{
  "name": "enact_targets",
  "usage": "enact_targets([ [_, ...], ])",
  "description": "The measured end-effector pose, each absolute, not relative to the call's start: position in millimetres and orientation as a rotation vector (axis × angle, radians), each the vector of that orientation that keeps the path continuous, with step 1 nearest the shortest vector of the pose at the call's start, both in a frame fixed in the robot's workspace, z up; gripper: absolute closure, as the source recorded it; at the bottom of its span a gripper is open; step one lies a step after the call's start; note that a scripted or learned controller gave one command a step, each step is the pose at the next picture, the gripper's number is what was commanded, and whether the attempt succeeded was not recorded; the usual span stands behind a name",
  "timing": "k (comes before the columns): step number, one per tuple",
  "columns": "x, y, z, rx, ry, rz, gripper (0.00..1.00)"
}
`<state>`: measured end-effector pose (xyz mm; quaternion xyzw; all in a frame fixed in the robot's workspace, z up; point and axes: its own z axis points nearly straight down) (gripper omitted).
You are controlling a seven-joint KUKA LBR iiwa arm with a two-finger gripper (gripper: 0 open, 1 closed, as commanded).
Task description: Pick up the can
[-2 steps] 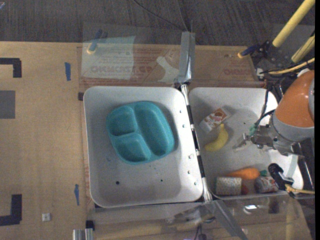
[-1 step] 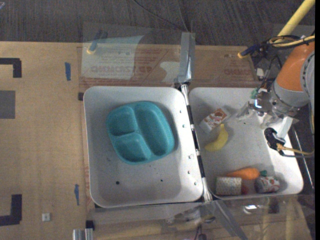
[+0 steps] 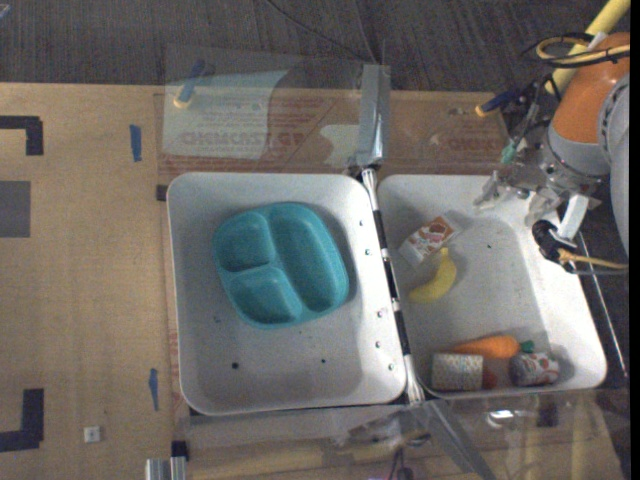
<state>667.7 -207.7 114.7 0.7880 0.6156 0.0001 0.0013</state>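
Arm: we see it reaching in from the right, its orange band near the top right corner, above the far right edge of the right bin [image 3: 560, 298].
Gripper [image 3: 520, 190]: we find it hovering over the right bin's far right corner, well apart from everything lying in the bin; whether it is released or clenched we cannot tell, the metal parts blur together there.
Can [image 3: 458, 370]: we spot a pale can lying on its side against the near wall of the right bin, at its near left.
Carrot [image 3: 490, 347]: an orange toy carrot lies just behind the can, touching or nearly touching it.
Small red-and-white item [image 3: 535, 369]: it sits just right of the can, at the carrot's green end; too blurred for us to name.
Banana [image 3: 436, 281]: yellow, near the bin's left wall, mid-bin.
Small carton [image 3: 428, 238]: white with a brown picture, just beyond the banana, tilted.
Left bin [image 3: 200, 368]: we see a teal divided plate [image 3: 282, 263] lying in its far half.
Desk [image 3: 80, 268]: light wood, with blue tape marks.
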Motion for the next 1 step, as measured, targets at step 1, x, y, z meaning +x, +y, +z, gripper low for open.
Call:
enact_targets([
  [1,667.9,-204.5,88.7,2.389,2.048,0.004,0.0],
])
